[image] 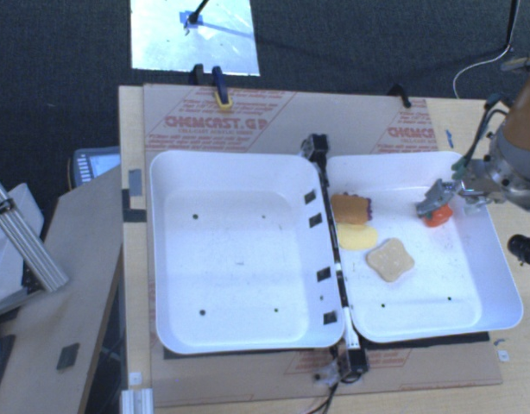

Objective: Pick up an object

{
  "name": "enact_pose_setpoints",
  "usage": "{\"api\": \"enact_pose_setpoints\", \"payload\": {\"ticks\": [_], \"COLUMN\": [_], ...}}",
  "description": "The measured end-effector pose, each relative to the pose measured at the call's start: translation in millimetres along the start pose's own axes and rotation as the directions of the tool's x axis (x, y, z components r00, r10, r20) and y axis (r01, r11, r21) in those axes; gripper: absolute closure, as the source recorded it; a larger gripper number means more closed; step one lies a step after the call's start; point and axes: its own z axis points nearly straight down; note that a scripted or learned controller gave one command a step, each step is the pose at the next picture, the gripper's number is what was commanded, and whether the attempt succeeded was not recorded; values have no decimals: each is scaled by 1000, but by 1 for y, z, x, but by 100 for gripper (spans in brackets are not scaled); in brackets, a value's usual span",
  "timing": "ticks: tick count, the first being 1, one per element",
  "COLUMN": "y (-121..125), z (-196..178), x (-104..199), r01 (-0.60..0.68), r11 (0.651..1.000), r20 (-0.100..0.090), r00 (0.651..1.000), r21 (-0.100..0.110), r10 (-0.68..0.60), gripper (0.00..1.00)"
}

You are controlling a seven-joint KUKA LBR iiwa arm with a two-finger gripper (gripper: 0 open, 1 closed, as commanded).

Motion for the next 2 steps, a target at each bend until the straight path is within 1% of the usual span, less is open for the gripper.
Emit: {"api": "enact_pose_setpoints", "payload": {"ticks": [1, 2], "y": [1, -8], "z": [-11, -130], "x": [0, 51], "r01": [3, 8], "r11": [1000, 1000], "r20": [1, 0], "r00": [1000, 1000], "r21": [-3, -14], "r10": [-3, -8], "gripper": [100, 100]}}
